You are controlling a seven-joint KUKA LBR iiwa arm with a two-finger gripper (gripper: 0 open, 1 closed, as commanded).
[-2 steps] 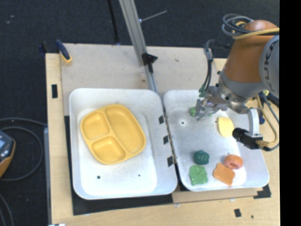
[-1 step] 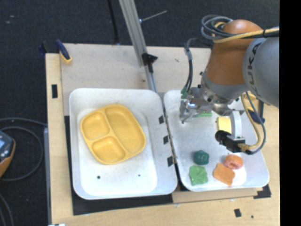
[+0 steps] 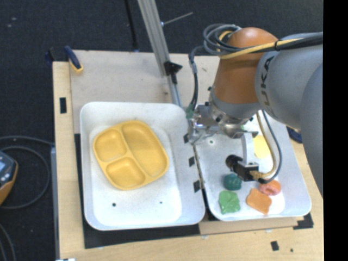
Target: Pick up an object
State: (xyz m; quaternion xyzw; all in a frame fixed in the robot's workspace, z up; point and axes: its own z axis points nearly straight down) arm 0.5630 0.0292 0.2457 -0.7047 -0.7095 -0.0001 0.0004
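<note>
Tool point(image 3: 209, 129) is seen low over the right bin's point(image 3: 296, 200) left side, under the orange wrist band; its open/closed state cannot be told, and nothing is seen gripped. Small objects are grouped at the right bin's near edge: dark green piece point(image 3: 232, 182), light green piece point(image 3: 229, 202), orange block point(image 3: 259, 200), pinkish-red piece point(image 3: 270, 187). Yellow three-compartment tray point(image 3: 130, 154) is laid in the left bin point(image 3: 92, 211). Both bins are carried on the wooden surface point(image 3: 109, 75).

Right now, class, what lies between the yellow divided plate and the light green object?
In the camera view, between the yellow divided plate and the light green object lie bare white bin floor and the two bins' adjoining rims.
</note>
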